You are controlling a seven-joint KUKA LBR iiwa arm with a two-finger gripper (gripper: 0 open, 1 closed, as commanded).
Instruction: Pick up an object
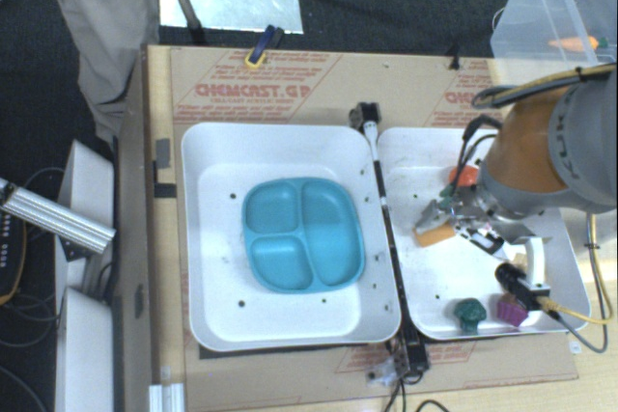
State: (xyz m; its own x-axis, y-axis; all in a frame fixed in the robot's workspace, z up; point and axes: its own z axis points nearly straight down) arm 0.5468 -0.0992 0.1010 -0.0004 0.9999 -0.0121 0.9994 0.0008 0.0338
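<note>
Over the right bin (415,304), the gripper (462,219) is hovering with a tan block (435,233) lying at its left tip, long axis running left-right, though whether its grasp is closing on the block I cannot tell.

— What sits in the left bin (217,207)?
— A blue divided plate (302,234), lying flat near the middle.
— And the right bin (415,159)?
— The grey arm (570,150) with its orange band reaches in there. Its gripper (454,219) hangs over the bin's middle, with a tan block (434,233) at its tip; whether the jaws grip it is unclear.
— Anything else?
— A small orange piece (465,176) beside the wrist, and a dark green lump (470,311) and a purple object (510,310) near the front edge.
</note>
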